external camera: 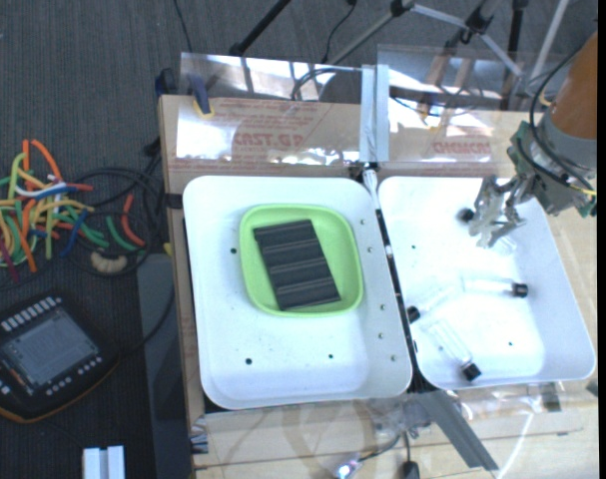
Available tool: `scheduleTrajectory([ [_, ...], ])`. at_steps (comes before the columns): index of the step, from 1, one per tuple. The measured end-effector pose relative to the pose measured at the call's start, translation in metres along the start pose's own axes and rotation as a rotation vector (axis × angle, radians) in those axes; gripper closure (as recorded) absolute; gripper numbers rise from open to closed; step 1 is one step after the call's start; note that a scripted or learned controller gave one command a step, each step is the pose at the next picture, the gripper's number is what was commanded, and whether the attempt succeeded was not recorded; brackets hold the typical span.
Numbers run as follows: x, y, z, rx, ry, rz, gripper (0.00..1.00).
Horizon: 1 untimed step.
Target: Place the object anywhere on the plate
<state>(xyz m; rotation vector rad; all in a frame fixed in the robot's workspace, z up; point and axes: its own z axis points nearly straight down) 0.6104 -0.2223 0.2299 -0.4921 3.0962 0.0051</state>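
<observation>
Dark ridged block [297,263] sits on the green plate [251,267]!
Gripper [492,214] hovers near the right bin's [567,307] far edge, jaws narrowly parted, nothing between.

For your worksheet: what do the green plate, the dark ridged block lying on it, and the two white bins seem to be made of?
Green plate: probably plastic, judging by its uniform lime colour and soft rounded rim with a dull sheen.
Dark ridged block: matte dark grey, no glare, with moulded-looking ridges; rubber, foam or plastic, hard to say which.
White bins: likely thin glossy plastic, with bright glare patches and rounded formed corners.
</observation>
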Motion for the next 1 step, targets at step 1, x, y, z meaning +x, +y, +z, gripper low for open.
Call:
scheduleTrajectory([
  [1,0.0000,0.0000,0.0000,0.000,0.000,0.000,0.00],
])
